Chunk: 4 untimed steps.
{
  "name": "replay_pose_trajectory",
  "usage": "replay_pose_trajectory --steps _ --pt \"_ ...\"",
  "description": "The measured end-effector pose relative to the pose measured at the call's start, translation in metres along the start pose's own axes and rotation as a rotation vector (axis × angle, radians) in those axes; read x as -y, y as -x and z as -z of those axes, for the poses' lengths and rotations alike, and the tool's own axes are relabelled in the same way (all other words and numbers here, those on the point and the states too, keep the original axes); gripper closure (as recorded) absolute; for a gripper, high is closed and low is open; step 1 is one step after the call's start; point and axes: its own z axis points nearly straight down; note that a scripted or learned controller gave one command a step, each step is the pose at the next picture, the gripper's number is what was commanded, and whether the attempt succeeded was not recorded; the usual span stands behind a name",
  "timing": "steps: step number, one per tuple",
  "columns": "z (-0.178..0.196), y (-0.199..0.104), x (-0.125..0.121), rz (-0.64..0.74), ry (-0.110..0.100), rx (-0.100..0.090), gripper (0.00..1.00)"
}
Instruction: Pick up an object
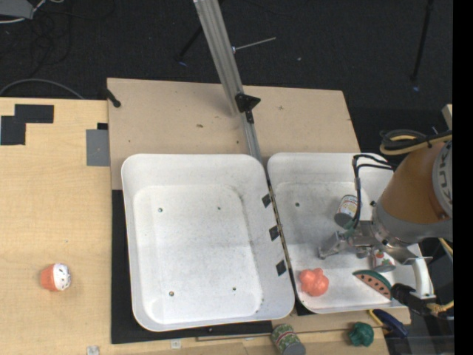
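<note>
A small, lumpy orange-red toy (314, 282) lies near the front-left corner of the right shallow white bin (310, 176). Just right of it rests a watermelon-slice-shaped piece (372, 281). The pincer (330, 248) hovers above the bin floor nearby; whether it is open or closed, I cannot tell.

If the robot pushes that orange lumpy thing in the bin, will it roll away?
Probably a little. The orange lumpy thing looks rounded, so it may wobble or roll, but its bumps should stop it soon. The right bin has a raised rim nearby, which would likely catch it.
</note>
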Motion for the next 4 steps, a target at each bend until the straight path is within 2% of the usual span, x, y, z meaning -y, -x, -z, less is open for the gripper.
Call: replay_pose_trajectory --steps 1,2,4 --pt "0.012 0.001 0.0 -0.004 0.0 -0.002 1.0" --pt "0.059 -0.004 -0.008 0.003 0.004 0.001 1.0" --pt "0.158 0.009 -0.009 0.003 0.005 0.002 1.0"
